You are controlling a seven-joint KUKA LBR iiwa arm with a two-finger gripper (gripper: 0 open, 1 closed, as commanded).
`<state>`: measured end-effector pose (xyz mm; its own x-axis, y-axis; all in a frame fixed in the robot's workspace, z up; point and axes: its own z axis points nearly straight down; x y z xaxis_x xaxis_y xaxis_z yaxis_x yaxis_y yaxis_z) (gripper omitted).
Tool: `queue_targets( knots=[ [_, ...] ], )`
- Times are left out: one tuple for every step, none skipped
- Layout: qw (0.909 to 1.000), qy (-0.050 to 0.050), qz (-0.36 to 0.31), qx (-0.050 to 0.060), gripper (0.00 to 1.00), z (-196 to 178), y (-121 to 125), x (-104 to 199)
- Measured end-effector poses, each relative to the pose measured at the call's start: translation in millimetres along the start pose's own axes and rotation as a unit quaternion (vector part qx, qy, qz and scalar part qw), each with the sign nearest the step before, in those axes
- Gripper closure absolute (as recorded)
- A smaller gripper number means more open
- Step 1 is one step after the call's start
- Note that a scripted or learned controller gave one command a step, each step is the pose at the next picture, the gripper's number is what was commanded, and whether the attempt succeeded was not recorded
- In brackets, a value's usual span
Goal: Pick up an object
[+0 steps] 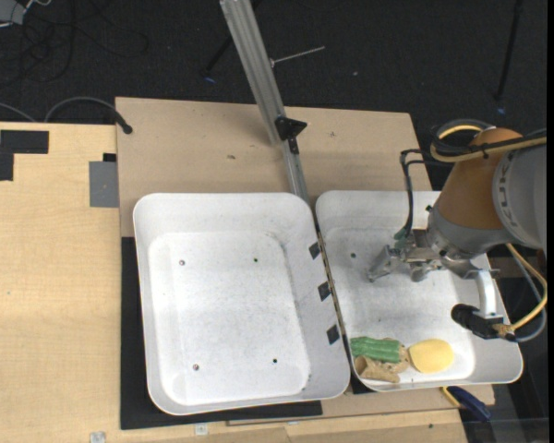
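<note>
In the right bin [369, 215] three small objects lie along the near wall: a green ridged piece [377, 348], a tan lumpy piece [382, 369] just below it, and a yellow rounded piece [431, 355] to their right. My gripper [385, 264] hangs over the middle of the right bin, well above and behind those objects, its grey fingers pointing left. Nothing shows between the fingers. The grey arm with its orange band [471, 192] comes in from the right.
The left bin [223, 298] sits beside the right one, their walls touching with black clips [324, 290] along the join. A slanted metal rail [258, 72] stands behind the bins. Cables [526, 303] loop at the arm's right.
</note>
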<state>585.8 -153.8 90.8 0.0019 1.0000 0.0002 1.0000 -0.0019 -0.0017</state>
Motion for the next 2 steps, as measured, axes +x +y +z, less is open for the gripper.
queue_targets(
  knots=[
    [1.0, 0.0, 0.003, 0.0, 1.0, -11, 0, -1],
    [1.0, 0.0, 0.003, -0.002, 1.0, -53, -1, -6]
  ],
)
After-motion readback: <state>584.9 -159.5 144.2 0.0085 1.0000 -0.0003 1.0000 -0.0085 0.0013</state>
